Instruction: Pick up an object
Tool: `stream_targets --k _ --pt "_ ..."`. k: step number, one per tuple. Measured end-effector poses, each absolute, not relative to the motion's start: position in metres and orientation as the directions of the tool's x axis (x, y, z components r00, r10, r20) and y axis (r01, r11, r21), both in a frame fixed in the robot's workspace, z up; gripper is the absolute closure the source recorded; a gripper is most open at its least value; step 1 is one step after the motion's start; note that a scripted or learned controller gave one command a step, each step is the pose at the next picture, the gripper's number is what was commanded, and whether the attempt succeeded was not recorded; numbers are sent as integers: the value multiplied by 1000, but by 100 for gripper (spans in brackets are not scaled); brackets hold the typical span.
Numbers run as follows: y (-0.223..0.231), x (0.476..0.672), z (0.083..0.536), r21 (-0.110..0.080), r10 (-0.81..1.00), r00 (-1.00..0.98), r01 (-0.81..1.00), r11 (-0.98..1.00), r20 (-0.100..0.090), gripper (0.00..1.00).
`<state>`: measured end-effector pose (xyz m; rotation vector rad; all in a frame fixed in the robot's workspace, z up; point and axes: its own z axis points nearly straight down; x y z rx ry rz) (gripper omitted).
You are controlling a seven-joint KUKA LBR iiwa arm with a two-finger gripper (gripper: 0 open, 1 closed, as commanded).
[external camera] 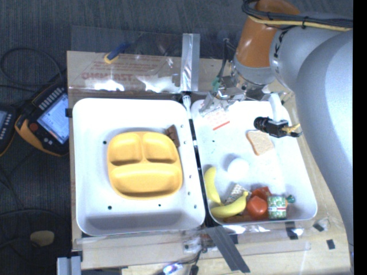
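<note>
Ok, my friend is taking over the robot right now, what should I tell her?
Gripper: at the far left corner of the right bin; open or shut, can't tell.
Things: bananas, white ball, bread slice, tomato and green box all lie in the right bin. A yellow plate sits in the left bin.
Done: nothing looks picked up yet.
Left: grab one object and lift it.

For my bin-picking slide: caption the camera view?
Gripper at far edge of right bin, which contains bananas, tomato and bread slice; yellow tray in left bin.
</note>
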<state>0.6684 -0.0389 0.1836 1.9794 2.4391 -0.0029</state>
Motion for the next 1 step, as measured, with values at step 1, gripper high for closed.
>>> stream_targets --k 1 --pt "-23 653 219 -1 991 -137 991 137 -1 100"
